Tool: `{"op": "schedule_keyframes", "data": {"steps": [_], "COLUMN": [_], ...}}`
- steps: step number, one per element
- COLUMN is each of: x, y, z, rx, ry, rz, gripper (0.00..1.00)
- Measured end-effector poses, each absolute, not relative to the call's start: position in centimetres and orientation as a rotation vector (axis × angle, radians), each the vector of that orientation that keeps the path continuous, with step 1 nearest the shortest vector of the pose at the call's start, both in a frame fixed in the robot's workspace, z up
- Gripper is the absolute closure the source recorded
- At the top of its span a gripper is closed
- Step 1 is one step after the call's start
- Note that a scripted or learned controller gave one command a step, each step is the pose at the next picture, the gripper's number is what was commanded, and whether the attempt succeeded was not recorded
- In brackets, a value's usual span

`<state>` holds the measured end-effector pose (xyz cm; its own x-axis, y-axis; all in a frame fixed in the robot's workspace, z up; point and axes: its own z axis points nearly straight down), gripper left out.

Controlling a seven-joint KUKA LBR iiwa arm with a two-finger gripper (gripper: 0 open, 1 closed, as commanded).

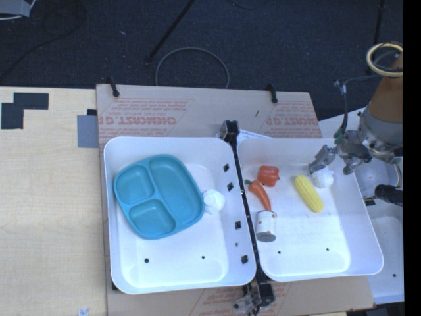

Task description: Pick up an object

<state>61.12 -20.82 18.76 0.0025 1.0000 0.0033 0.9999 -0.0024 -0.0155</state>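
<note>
From my remote seat I took the black divider (242,203) between the two bins as my landmark. The bench (46,203) spread pale and wide far to its left, and a cardboard sheet (197,114) with red print lay under both bins, running past the divider's far end. The left bin (168,268) touched the divider on its left side, the right bin (329,259) on its right. The arm (385,104) stood well to the right of the divider, over the right bin's far right corner, its orange band topmost. In the left bin a blue tray (158,195) with three compartments lay flat, well left of the divider, and a white ball (213,200) sat between the tray and the divider, touching the tray's right edge. Right of the divider, a yellow corn cob (308,193) lay at a slant in the middle of the right bin. Closer in, an orange carrot (259,195) lay just beside the divider, with a red pepper (268,174) just beyond it toward the far side, and a small can (265,226) lay tipped near the divider on the near side of the carrot. The gripper (327,166) hung at the far right of the bin, well away from the divider, just past the corn's far end. A small white lump (322,177) sat right under it; I could not tell whether the jaws were apart, together, or closed on that lump.
</note>
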Motion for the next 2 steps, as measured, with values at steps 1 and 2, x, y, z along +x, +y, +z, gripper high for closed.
{"op": "schedule_keyframes", "data": {"steps": [1, 2], "x": [61.4, 61.3], "y": [-20.8, -19.9], "z": [19.7, 13.8], "rx": [-2.221, -2.214], "ry": [-2.221, -2.219], "rz": [0.001, 0.005], "gripper": [0.0, 0.0]}}
